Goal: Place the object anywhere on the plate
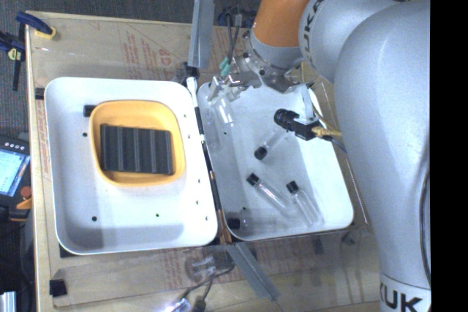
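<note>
Around my yellow plate (136,113) the left bin (73,215) floor lies open. In the right bin (333,193), scattered vials (265,189) crowd the floor beneath my arm.

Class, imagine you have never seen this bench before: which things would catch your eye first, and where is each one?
The big grey arm with its orange band fills the right side, reaching over the right bin. In the left bin sits a yellow plate with a dark ridged centre. Small clear vials with black caps lie scattered in the right bin.
</note>
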`<state>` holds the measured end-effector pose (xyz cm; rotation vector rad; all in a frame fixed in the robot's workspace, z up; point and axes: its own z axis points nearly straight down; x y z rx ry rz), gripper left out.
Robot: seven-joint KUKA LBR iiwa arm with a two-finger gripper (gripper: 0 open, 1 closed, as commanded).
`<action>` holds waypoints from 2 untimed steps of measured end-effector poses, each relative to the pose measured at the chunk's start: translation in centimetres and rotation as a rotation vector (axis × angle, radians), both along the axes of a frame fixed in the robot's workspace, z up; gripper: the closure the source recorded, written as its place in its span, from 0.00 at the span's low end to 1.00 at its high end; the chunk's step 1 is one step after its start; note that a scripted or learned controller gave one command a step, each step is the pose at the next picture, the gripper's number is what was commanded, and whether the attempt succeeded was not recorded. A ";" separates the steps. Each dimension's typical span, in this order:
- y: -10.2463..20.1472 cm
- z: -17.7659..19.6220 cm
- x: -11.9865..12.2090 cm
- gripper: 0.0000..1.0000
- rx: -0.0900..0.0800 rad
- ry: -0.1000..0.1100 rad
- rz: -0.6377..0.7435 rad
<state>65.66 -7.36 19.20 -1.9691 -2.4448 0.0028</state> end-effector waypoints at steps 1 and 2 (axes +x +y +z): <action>3.6 5.1 -2.9 1.00 0.000 0.000 0.240; 8.8 3.3 -1.0 1.00 0.000 -0.003 0.460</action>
